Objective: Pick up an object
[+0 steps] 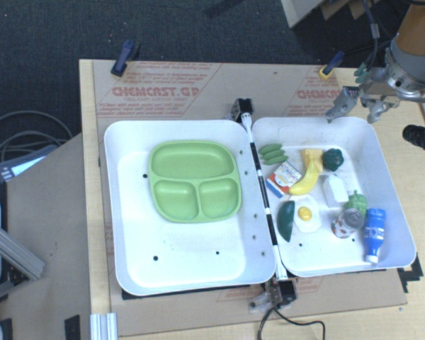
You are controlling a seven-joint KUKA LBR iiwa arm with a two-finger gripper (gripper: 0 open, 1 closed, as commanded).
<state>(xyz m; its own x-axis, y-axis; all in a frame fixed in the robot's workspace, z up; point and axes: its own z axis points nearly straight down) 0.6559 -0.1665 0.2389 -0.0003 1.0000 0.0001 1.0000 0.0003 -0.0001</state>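
Observation:
The right bin holds several small items: a yellow banana, a green pea pod, a dark green broccoli-like piece, a fried egg toy, a dark green avocado shape, a blue bottle, a small can, a white block and a red-and-white packet. My gripper hangs above the bin's far rim, at the upper right. Its two fingers are spread apart with nothing between them.
The left bin holds a light green divided plate. Black clamps join the bins at the middle seam. Blue clips sit on the cardboard base behind the bins. Cables lie on the floor at the left.

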